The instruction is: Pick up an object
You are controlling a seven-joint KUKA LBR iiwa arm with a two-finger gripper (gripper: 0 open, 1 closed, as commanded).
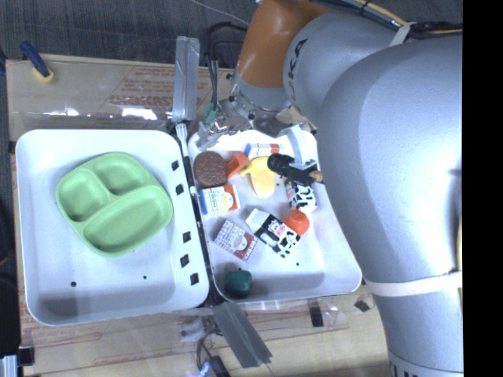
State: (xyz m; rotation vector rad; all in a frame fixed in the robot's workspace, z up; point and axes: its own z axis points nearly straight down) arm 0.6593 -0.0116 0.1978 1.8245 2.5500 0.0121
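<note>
The arm (369, 132) reaches in from 3 o'clock over the right bin (334, 269); its jaws sit near the bin's 11 o'clock corner, and whether they are open or closed I cannot tell. Below them lie a brown disc (210, 168), a yellow piece (263, 177), a small carton (217, 201) and a dark green ball (238, 282) at 6 o'clock. The left bin (39, 289) holds a green divided plate (114, 203).
</note>
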